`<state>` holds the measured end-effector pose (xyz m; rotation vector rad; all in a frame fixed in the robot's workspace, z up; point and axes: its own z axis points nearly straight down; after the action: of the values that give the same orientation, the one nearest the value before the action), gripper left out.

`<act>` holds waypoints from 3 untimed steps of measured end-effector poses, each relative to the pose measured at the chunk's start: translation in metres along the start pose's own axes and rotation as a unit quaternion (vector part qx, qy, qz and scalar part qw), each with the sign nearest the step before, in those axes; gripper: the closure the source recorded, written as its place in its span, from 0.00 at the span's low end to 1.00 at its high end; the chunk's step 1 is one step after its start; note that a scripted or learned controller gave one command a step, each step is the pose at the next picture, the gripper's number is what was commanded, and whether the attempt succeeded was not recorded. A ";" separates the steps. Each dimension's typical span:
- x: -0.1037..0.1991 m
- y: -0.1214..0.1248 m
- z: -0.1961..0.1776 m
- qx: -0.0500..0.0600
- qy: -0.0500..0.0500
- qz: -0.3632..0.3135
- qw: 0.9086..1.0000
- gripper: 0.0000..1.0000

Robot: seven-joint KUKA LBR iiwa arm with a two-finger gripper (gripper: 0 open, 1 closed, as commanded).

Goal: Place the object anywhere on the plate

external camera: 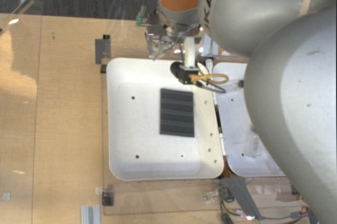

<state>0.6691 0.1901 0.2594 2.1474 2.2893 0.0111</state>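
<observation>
A dark grey ribbed rectangular slab (177,112) lies flat in the middle of the left white bin (126,128). My gripper (159,50) hangs over the bin's far rim, above and a little left of the slab and well apart from it. I see nothing in the gripper, and its lower end is small and blurred against the bench. The grey arm with its orange band comes in from the upper right and covers much of that side.
The right white bin (238,133) sits beside the left one, mostly hidden by the arm. A dark bracket (103,49) stands on the wooden bench at the left bin's far left corner. Small clamps (107,197) lie along the front edge.
</observation>
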 end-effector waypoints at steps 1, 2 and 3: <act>0.040 0.002 0.042 0.002 0.000 -0.168 0.986 1.00; 0.038 0.003 0.040 0.000 0.000 -0.275 0.961 1.00; 0.035 0.003 0.006 -0.002 0.000 -0.406 0.914 1.00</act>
<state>0.6699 0.2251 0.2535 1.0327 2.9586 0.0116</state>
